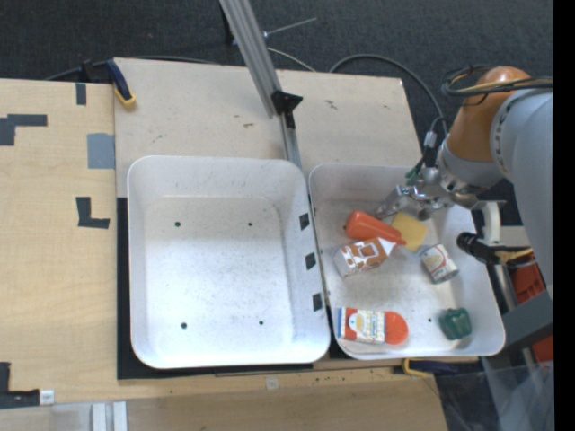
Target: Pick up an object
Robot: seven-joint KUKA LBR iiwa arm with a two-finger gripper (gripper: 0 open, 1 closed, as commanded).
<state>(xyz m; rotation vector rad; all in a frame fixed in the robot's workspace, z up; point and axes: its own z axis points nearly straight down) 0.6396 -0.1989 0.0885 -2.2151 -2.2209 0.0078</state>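
While our hand (415, 196) hovers low in the right bin (476, 344), we cannot tell its grip state | step: approach, nothing held | nearest target: yellow block (412, 231) just below it, beside orange piece (372, 226) | next: descend squarely, close.

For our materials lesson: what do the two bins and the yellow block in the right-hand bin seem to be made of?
Left bin and right bin: probably moulded plastic, white and fairly matt, judging by the rounded corners and smooth rolled rims. Yellow block: possibly sponge or foam, since its surface looks dull and soft-edged, but it is too small to be sure.
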